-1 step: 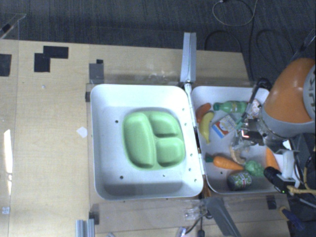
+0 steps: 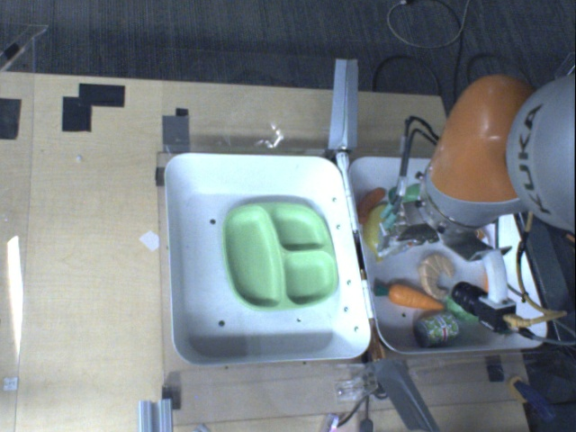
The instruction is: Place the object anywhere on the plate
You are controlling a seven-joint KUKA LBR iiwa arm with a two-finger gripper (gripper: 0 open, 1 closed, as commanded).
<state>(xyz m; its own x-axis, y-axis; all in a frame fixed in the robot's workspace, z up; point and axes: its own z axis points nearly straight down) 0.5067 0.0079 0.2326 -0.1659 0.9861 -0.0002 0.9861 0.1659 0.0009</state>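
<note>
Pickup stage: gripper (image 2: 389,234) is lowered at right bin (image 2: 396,338) upper left; its grip state cannot be told. Transfer left to green plate (image 2: 279,253) is required next.

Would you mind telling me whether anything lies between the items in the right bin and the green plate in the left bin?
Only the two bins' adjoining rims separate them. The green plate sits in the left bin with nothing visible on it, while the carrot and other items lie in the right bin near the tool.
</note>
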